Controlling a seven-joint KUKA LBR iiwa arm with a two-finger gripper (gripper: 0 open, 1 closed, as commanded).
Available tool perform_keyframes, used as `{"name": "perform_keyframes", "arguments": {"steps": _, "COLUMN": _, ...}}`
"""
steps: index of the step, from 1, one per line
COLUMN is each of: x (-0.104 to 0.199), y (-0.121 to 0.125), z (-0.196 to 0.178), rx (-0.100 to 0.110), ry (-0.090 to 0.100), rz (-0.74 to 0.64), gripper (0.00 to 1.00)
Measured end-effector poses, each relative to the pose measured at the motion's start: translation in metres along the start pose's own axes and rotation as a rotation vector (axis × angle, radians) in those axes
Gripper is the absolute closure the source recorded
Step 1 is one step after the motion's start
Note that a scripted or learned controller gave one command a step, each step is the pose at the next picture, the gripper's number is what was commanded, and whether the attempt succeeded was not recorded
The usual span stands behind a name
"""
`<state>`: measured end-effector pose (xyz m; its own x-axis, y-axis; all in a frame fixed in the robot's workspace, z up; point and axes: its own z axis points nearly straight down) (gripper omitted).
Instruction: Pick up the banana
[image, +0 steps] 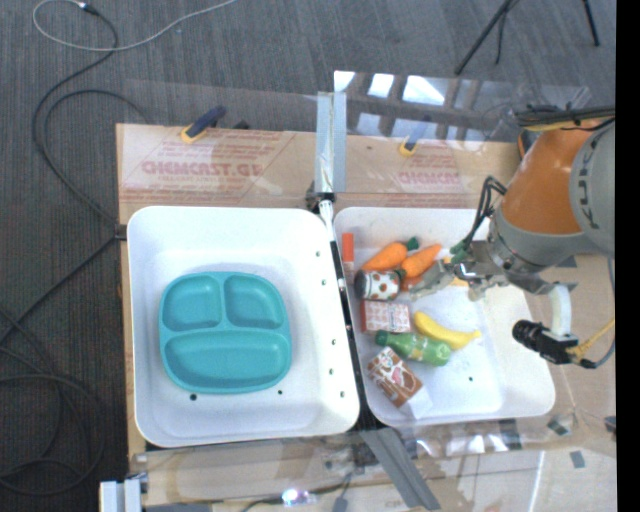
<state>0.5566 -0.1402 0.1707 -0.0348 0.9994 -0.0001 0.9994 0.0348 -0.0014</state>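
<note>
Nearest us in the right bin (520, 395), we see the banana (447, 331) lying unlifted beside the green bottle (416, 347). Just beyond, our end effector (452, 272) hangs over the carrots (402, 258); we cannot tell its state, so picking remains undone.

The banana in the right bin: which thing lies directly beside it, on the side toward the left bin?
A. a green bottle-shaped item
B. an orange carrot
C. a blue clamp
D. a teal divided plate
A: the banana lies in the right bin, and the green bottle-shaped item rests against its lower left edge, while the carrots lie farther up the bin.
</note>
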Motion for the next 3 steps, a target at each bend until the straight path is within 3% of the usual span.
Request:
{"name": "perform_keyframes", "arguments": {"steps": 1, "x": -0.005, "y": -0.012, "z": 0.07, "rx": -0.016, "ry": -0.002, "rz": -0.061, "gripper": 0.0}}
{"name": "perform_keyframes", "arguments": {"steps": 2, "x": 0.01, "y": -0.048, "z": 0.046, "rx": 0.003, "ry": 0.002, "rz": 0.129, "gripper": 0.0}}
{"name": "perform_keyframes", "arguments": {"steps": 3, "x": -0.026, "y": -0.009, "z": 0.077, "rx": -0.016, "ry": 0.0, "rz": 0.077, "gripper": 0.0}}
